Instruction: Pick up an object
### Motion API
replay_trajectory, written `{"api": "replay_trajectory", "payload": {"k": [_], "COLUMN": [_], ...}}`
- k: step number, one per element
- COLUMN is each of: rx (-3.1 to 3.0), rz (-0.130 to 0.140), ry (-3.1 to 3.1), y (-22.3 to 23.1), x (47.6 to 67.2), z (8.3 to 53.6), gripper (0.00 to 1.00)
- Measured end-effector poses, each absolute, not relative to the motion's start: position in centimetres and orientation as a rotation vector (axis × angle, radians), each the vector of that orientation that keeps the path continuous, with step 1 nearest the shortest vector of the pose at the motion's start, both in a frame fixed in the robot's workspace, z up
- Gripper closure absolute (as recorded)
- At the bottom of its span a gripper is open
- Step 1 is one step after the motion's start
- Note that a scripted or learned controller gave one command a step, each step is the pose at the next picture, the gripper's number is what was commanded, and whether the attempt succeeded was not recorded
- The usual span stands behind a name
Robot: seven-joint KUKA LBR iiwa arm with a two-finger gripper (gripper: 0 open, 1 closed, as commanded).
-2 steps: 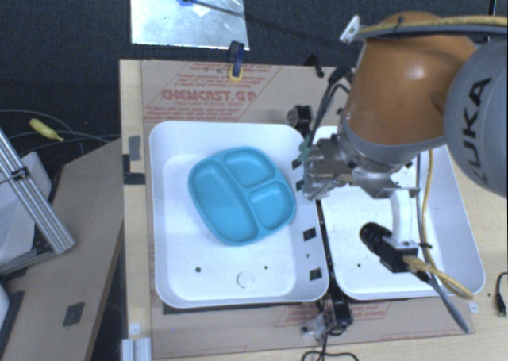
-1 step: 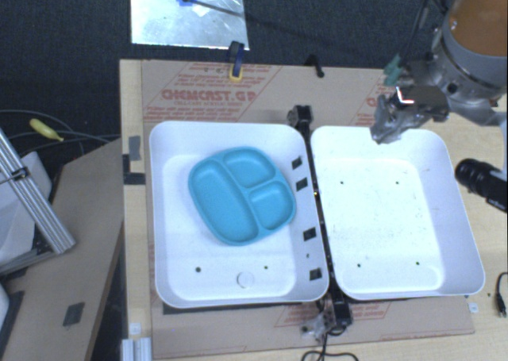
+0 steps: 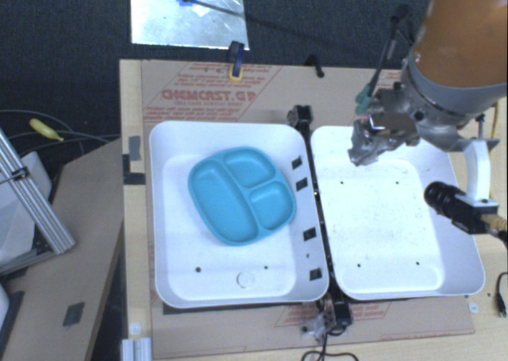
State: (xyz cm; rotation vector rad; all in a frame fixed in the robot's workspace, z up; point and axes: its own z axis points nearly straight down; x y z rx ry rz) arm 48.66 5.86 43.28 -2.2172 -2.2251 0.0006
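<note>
Blue divided plate (image 3: pixel 240 194) lies flat in the left bin (image 3: pixel 171 193), untouched.

The gripper (image 3: pixel 365 149) hangs above the right bin (image 3: pixel 456 272), well apart from it; reaching seems the step, needing travel leftward, then descent.

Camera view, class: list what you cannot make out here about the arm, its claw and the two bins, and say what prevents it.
- Claw: blurred and small above the right bin; open or shut cannot be told.
- Arm: cut off by the top and right edges.
- Right bin: its far right corner is hidden behind the arm.
- Left bin: the floor under the blue plate is covered by the plate.
</note>
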Motion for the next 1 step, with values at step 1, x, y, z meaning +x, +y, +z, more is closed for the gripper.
{"api": "replay_trajectory", "payload": {"k": [1], "rx": [-2.221], "rz": [-0.003], "ry": [-2.225], "y": [5.83], "x": [48.69], "z": [42.49], "gripper": [1.00]}}
